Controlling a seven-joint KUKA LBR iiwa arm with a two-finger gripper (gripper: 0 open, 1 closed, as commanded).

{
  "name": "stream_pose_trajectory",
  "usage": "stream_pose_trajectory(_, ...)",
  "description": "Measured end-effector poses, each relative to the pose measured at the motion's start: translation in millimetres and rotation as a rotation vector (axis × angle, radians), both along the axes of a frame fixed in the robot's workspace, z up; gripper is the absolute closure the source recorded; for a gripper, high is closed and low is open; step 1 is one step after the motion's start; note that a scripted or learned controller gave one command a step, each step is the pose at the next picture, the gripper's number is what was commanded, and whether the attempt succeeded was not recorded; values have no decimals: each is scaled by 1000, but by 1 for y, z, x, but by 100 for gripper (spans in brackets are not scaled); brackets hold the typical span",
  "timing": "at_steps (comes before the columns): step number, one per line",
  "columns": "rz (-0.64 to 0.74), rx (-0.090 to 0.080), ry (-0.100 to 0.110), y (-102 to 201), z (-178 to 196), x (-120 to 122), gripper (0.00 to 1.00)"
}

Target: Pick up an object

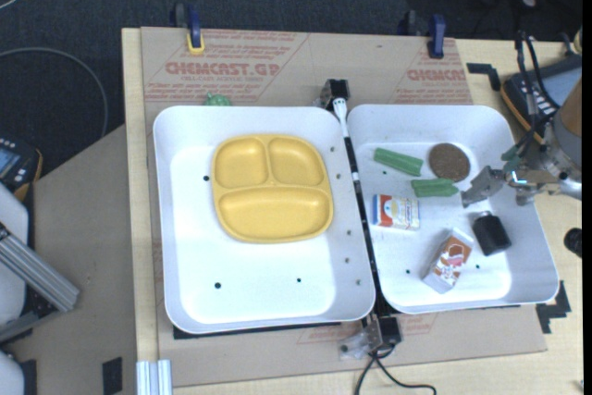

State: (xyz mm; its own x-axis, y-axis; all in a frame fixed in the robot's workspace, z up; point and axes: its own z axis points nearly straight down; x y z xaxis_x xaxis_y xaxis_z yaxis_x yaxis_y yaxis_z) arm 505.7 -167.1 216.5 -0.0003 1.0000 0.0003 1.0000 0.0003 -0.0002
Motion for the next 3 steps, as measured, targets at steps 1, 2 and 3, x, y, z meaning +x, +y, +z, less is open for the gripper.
stream_pose_trajectory(1,1,-1,-3,0,11,1,100)
stream_pose_trajectory(2,-2,1,4,-31,-49,10,100)
stream_pose_trajectory(3,1,-4,-5,-58,-39,46,100)
